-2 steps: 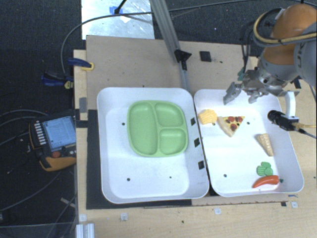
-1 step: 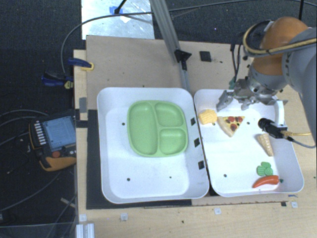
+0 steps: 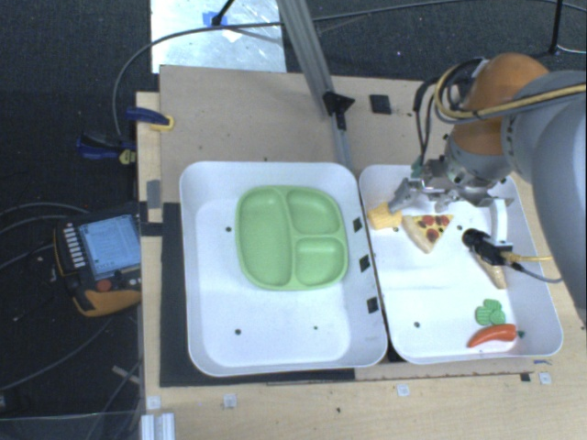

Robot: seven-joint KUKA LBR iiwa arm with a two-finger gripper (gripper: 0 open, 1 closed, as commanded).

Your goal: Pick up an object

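My gripper [image 3: 415, 195] hangs low over the far left part of the right bin [image 3: 431, 328]. A yellow cheese wedge [image 3: 383, 216] lies just to its lower left, by the bin's left wall. A toy pizza slice [image 3: 428, 229] lies right below the gripper, close to it. Whether either one touches the gripper is unclear. At the bin's near right corner sit a small green leafy toy [image 3: 490, 313] and a red-orange sausage-like toy [image 3: 492, 336].
The left bin [image 3: 275, 328] holds a green divided plate [image 3: 292, 236] in its far half. The grey arm [image 3: 541, 126] comes in from the right above the right bin's far side. A slanted metal pole [image 3: 307, 44] stands behind the bins.
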